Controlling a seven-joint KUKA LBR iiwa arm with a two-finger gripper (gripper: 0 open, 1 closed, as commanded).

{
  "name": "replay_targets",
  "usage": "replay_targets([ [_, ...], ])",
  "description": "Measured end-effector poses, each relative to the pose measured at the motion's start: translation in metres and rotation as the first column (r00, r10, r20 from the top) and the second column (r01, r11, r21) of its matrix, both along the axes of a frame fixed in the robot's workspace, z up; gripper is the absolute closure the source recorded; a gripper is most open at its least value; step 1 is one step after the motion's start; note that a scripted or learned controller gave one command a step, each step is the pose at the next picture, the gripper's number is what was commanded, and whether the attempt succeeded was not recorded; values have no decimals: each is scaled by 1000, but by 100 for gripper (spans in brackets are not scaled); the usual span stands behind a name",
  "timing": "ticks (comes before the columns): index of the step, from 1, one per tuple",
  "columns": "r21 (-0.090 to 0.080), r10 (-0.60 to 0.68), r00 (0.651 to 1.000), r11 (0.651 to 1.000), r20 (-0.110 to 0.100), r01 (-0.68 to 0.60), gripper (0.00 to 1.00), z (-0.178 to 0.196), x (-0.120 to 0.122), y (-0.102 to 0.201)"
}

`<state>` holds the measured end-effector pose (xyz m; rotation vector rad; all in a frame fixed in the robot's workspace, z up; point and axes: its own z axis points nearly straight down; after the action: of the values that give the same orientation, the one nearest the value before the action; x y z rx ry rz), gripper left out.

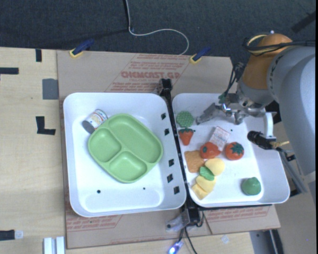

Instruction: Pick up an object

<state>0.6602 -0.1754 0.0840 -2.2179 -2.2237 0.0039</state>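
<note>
- Gripper point(209, 114) sits above the upper part of the right bin point(275, 194), arm entering from the right; fingers spread wide, nothing between them.
- No target named, so candidates are all in the right bin: strawberry-like toy point(185, 119) near the divider, small packet point(219, 136) just below the gripper, 2 red tomato-like pieces point(210, 150) point(234, 150), orange cracker-like piece point(193, 159), yellow pieces point(205, 183), green round piece point(250, 185) near the lower right.
- Left bin point(74, 142) holds a green divided plate point(125, 147) and a small can point(95, 119) touching its upper left edge; both well apart from the gripper.
- Risk: items in the middle cluster touch each other, so a descent there may pinch 2 pieces or knock 1 aside.
- Risk: packet lies flat; fingers may slide over it and close on nothing.
- Risk: round pieces could roll out of a closing grip.
- Risk: strawberry-like toy is against the bin wall, so a finger may strike the rim.
- Writing: red print on the cardboard point(143, 74) above the bins, reads roughly "CHEMCAST", not sure; lines below it too small. Packet and can labels unreadable.
</note>
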Motion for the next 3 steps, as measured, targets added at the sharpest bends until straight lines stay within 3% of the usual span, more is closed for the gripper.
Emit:
replay_targets([
  [1,-1,1,1000,1000,1,-1,100,10,0,1],
  [3,1,-2,1000,1000,4,2,100,114,0,-6],
])
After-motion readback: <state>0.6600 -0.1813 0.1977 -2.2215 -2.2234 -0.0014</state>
